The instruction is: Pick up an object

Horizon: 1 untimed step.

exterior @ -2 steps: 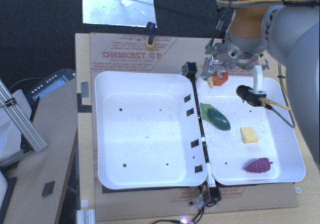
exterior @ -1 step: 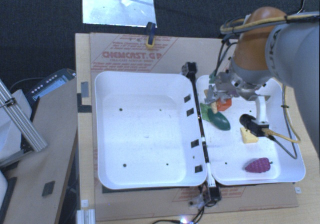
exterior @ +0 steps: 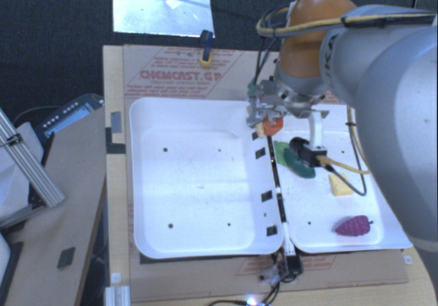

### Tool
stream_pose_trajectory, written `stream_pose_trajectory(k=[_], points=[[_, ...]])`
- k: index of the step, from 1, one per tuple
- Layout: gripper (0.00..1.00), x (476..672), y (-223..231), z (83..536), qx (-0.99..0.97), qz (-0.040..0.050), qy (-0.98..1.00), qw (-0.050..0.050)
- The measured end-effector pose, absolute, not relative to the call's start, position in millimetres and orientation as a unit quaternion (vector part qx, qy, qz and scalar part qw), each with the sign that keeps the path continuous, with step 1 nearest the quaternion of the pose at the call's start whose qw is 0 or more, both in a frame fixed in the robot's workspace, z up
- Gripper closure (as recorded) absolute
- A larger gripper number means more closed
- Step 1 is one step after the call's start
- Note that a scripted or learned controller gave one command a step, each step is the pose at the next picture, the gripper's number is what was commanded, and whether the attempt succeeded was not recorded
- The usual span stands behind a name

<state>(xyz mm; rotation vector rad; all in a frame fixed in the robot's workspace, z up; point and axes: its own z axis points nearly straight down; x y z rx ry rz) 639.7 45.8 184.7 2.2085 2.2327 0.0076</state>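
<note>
My gripper (exterior: 263, 117) hangs low over the far end of the right bin (exterior: 321, 239), close to the divider between the two bins. A small orange object (exterior: 274, 128) shows right under the gripper's tip, touching or nearly touching it; whether it is gripped cannot be made out. A dark green object (exterior: 295, 163) lies just in front of the gripper in the right bin. Further right lies a pale yellow block (exterior: 341, 185). A magenta berry-shaped object (exterior: 352, 226) rests near the bin's front right corner.
The left bin (exterior: 147, 161) lies beside the right one, with black clips along the shared wall (exterior: 268, 196). The bulky grey arm (exterior: 383, 79) covers the right bin's far right part, with a yellow cable (exterior: 349, 169) looping over it. A yellow clamp (exterior: 205, 59) sits behind the bins.
</note>
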Motion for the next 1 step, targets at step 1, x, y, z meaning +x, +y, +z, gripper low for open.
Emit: stream_pose_trajectory(k=[1], points=[[1.00,631.2,-9.2,303.2,0.708,0.0045,0.706,0.006]])
